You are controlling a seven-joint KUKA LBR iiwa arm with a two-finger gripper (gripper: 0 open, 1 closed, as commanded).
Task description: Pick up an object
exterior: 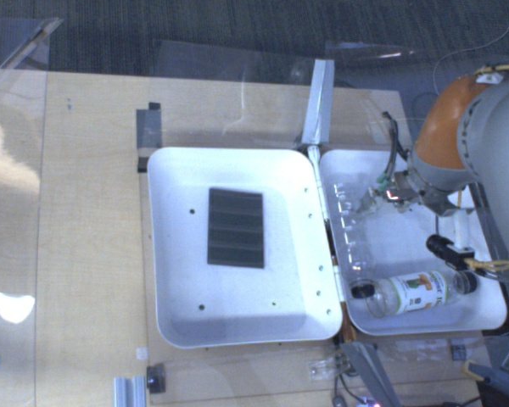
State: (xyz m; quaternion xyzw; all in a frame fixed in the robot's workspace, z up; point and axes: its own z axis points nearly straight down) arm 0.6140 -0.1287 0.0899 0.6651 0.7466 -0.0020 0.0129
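Bottle [411,293], clear, printed label, black cap [362,292], lying on its side in right bin [382,248], along the near wall, cap end pointing toward left bin [178,227]. Not upright, resting flat on bin floor, body running roughly left-right in the view.

Tool [392,193] over far half of same right bin, on grey arm [492,134] with orange band [444,134], arm entering from view's right. Tool state: cannot tell, apart or together not readable at this angle.

Bottle apart from tool, not touching, lying toward the view's bottom edge from it, bare white bin floor between the two. Tool roughly above bottle's middle-left portion in the view.

Faint clear glinting stuff [346,219] along right bin's left wall, just left of tool, too transparent to identify.

Left bin holding one dark ribbed rectangular pad [236,227], flat, near centre, well apart from tool and bottle.

Both bins side by side on pale wooden tabletop [85,227]. Grey metal strip [318,100] at far edge, rising from the gap between bins.
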